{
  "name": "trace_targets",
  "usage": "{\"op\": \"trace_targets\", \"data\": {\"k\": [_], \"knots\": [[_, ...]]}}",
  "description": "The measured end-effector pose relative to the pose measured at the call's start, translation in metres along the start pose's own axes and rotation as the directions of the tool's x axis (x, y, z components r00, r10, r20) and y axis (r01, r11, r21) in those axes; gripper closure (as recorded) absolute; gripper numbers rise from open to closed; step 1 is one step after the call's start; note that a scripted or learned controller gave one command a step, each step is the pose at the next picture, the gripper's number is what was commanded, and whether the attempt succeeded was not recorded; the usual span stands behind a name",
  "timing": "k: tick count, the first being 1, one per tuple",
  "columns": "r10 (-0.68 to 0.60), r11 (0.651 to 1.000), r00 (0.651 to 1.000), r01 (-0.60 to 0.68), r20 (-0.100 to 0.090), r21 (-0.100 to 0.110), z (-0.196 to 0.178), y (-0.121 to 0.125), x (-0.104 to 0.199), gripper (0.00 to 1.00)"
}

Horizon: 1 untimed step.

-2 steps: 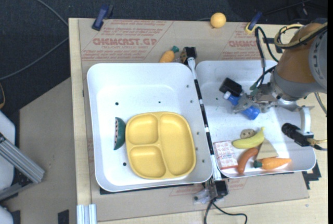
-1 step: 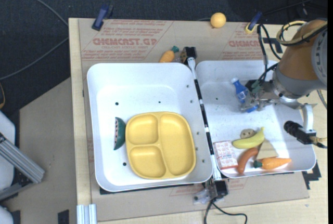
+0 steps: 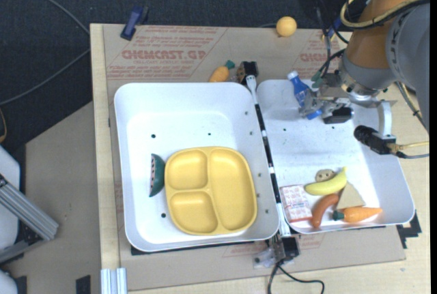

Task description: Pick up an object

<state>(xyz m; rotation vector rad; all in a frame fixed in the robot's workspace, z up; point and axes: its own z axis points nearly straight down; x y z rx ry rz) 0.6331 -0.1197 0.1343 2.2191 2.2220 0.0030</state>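
The grey arm (image 3: 403,26) with its orange band is reaching in from 3 o'clock and hanging over the far end of the right bin (image 3: 399,180). Its tool (image 3: 315,107) is sitting at about 1 o'clock in the view, right beside a blue and white object (image 3: 299,88) near that bin's far left corner. The blue object looks to be touching the tool, but whether it is lying between the fingers, and whether they are spread or pressed together, cannot be told from this angle.

At the near end of the right bin, around 5 o'clock, a yellow banana (image 3: 326,183) is lying just above an orange sausage-shaped piece (image 3: 323,210), with a carrot (image 3: 358,215) just beside them toward 3 o'clock. A small red and white packet (image 3: 294,201) is resting against the bin's left wall, next to them.

The left bin (image 3: 136,115) is holding a yellow tray with 3 compartments (image 3: 209,189) toward 6 o'clock, and a watermelon slice (image 3: 156,175) is touching its left edge.

On the bench (image 3: 109,67) beyond the bins, a small orange ball (image 3: 286,26) is sitting at 12 o'clock, a blue clip (image 3: 133,22) is lying toward 11 o'clock, and a little orange toy (image 3: 221,72) is standing just behind the left bin.
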Motion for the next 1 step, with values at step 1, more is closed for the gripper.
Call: {"op": "trace_targets", "data": {"k": [1], "knots": [[0.000, 1.000, 1.000, 0.000, -0.001, 0.003, -0.0508, -0.0351, 0.0643, 1.00]]}}
